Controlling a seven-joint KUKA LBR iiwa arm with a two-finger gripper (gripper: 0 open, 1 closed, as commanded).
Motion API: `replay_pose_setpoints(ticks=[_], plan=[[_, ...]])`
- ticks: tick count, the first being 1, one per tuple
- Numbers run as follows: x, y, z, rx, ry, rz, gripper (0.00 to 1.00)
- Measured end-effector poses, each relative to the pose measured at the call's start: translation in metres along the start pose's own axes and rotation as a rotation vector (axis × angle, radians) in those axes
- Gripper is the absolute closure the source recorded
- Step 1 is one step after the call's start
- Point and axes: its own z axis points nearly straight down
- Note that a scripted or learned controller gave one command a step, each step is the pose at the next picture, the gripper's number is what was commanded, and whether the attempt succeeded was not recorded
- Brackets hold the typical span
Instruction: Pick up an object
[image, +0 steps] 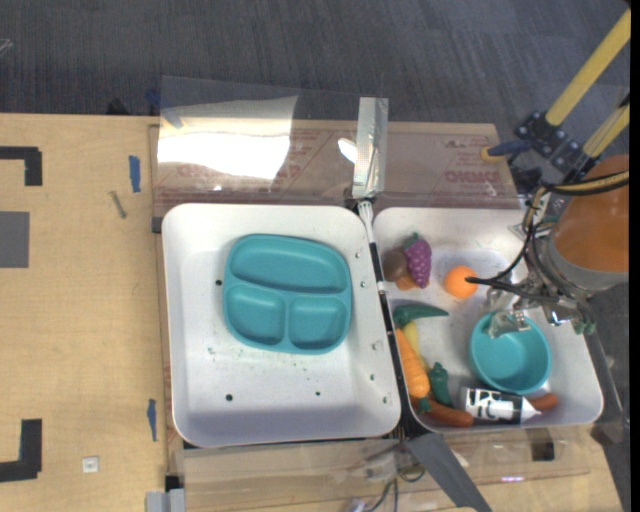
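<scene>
A wooden worktop (70, 330) is seen carrying two white bins; a teal divided plate (288, 292) lies in the left bin (190, 400). The gripper (520, 316) hangs over the teal bowl (512, 358) in the right bin (590, 400), near the orange ball (459, 283). A reach is judged under way; next, a descent onto one object is called for. Whether the gripper is apart or closed cannot be told, and nothing is seen held.

Premises present as a robotics test lab: a plywood bench (70, 300) with black tape marks (25, 165), two white bins (190, 400) behind a clear screen (250, 150), toy food (415, 365) as specimens, and cabled arm (590, 235) overhead.
</scene>
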Motion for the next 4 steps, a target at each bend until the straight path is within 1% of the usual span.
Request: replay_pose_setpoints(ticks=[1, 2, 3, 4], plan=[[0.013, 0.002, 0.01, -0.014, 0.041, 0.003, 0.0], [0.019, 0.091, 0.008, -0.017, 0.028, -0.158, 0.0], [-0.055, 0.016, -0.058, -0.022, 0.044, -0.316, 0.0], [-0.005, -0.004, 0.015, -0.022, 0.045, -0.243, 0.0]])
